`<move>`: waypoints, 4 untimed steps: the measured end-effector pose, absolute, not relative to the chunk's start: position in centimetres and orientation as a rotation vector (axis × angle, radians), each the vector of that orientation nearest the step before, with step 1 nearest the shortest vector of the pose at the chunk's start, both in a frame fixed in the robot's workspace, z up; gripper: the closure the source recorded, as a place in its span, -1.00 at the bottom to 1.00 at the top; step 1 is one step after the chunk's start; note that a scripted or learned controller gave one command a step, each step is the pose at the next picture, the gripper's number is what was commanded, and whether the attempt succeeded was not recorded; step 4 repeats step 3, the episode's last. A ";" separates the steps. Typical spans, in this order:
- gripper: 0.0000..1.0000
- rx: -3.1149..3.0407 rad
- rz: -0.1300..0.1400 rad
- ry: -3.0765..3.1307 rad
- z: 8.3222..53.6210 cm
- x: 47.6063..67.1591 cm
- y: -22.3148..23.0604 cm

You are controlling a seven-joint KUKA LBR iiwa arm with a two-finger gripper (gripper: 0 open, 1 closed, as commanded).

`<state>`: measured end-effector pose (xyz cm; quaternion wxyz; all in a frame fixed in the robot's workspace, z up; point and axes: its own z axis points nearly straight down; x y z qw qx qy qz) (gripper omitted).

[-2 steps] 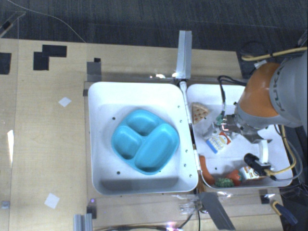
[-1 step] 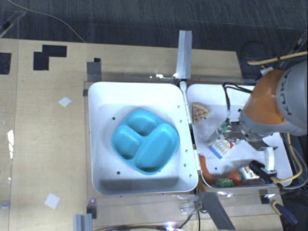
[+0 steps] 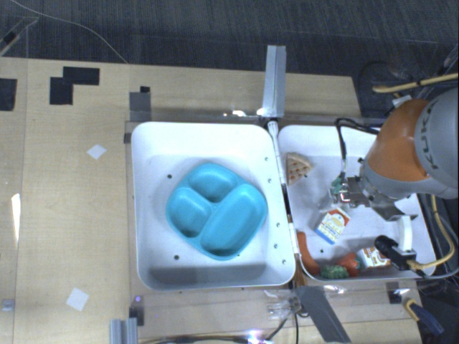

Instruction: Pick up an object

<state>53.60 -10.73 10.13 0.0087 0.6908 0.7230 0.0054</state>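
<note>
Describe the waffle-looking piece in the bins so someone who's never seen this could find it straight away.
Start at the right white bin, the one the grey and orange arm reaches over. Look to its upper left corner, beside the divider between the bins: the tan wedge lies there alone. Its pale brown grid pattern sets it apart from the blue and white carton and the orange and green items nearer the bottom edge.

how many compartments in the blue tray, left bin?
3. The blue divided tray sits mid left bin: one compartment at its top, one at its left, the largest at its lower right. None look hidden.
</note>
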 end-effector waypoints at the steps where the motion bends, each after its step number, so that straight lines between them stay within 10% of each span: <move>1: 1.00 2.155 0.021 2.257 11.2 53.8 -10.7; 2: 1.00 2.227 0.005 2.210 18.9 56.5 -9.0; 3: -1.00 2.226 0.004 2.211 18.9 56.4 -9.0; 4: -1.00 2.226 0.004 2.211 18.9 56.4 -9.0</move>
